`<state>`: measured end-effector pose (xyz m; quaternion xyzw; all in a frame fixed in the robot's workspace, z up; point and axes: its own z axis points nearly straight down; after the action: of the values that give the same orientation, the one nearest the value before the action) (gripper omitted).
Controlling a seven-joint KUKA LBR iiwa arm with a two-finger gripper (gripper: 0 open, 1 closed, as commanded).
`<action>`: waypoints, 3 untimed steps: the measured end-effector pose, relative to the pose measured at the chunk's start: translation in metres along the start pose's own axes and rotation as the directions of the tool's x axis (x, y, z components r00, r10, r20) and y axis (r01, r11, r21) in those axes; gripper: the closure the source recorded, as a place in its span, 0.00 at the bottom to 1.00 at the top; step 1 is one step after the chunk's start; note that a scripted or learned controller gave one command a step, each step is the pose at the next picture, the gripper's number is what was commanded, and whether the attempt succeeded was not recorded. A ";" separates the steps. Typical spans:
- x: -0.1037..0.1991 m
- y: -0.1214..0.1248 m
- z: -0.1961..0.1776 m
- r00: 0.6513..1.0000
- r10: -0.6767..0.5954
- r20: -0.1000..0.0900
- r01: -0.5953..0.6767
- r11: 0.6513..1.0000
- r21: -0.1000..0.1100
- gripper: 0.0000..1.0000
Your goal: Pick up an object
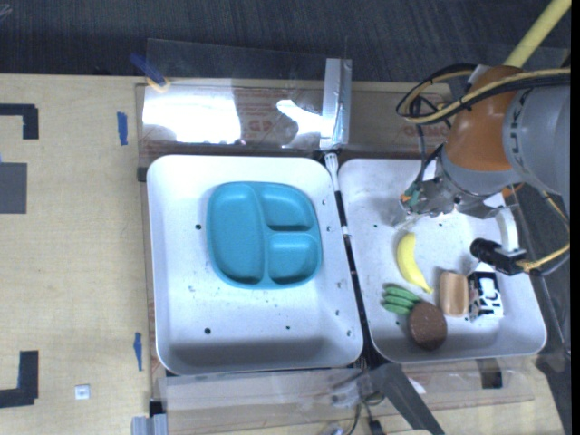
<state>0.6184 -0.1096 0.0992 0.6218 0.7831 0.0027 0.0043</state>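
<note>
The arm's jaws [424, 199] hang over the far part of the right bin [381, 184]; I cannot tell how they stand. Just below lies a banana [410, 261], with green beans [396, 297], a brown ball [427, 324] and a bread piece [453, 293] nearby. A blue tray [265, 234] sits in the left bin [172, 243]

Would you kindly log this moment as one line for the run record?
arm: over right bin | hand: above banana | left bin: blue divided plate
</note>
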 end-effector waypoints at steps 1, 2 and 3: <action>-0.018 -0.093 0.010 0.998 -0.061 0.001 0.061 0.998 0.006 1.00; -0.017 -0.092 0.011 0.998 -0.063 0.000 0.063 0.998 0.003 0.00; 0.012 -0.118 0.010 0.935 -0.354 0.000 0.354 0.935 0.001 0.00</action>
<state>0.5008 -0.1251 0.0881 0.4708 0.8822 0.0016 0.0047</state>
